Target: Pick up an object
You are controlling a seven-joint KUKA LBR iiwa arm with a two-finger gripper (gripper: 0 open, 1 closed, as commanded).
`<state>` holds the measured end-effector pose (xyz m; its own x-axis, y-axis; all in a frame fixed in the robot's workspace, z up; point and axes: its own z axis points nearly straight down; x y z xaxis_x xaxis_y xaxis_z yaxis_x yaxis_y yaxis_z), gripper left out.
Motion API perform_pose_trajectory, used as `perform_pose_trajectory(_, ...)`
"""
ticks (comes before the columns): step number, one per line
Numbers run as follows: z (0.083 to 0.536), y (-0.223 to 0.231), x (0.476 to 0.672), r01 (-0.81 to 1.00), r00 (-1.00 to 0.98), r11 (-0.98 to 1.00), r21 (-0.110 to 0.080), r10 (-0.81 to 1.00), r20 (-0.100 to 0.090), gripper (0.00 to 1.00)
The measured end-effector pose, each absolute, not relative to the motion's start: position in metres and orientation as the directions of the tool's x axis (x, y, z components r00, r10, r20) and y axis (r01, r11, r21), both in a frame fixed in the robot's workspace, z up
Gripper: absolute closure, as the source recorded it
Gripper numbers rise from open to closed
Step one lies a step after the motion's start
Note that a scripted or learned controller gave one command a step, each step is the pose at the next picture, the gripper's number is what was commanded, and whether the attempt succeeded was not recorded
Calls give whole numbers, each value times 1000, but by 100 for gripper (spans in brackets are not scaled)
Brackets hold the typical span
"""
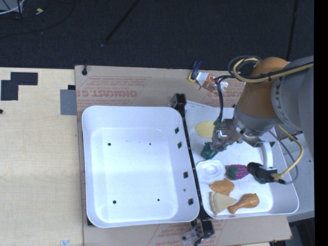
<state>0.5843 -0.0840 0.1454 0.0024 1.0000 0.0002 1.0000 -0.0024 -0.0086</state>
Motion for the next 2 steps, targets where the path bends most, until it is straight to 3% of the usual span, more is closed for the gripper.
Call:
perform_pose_trajectory(1,120,-83,556,1000,1,-1,-8,1000,2,100)
perform_pose_trajectory(2,132,-85,557,1000,4,-3,-6,1000,1,100)
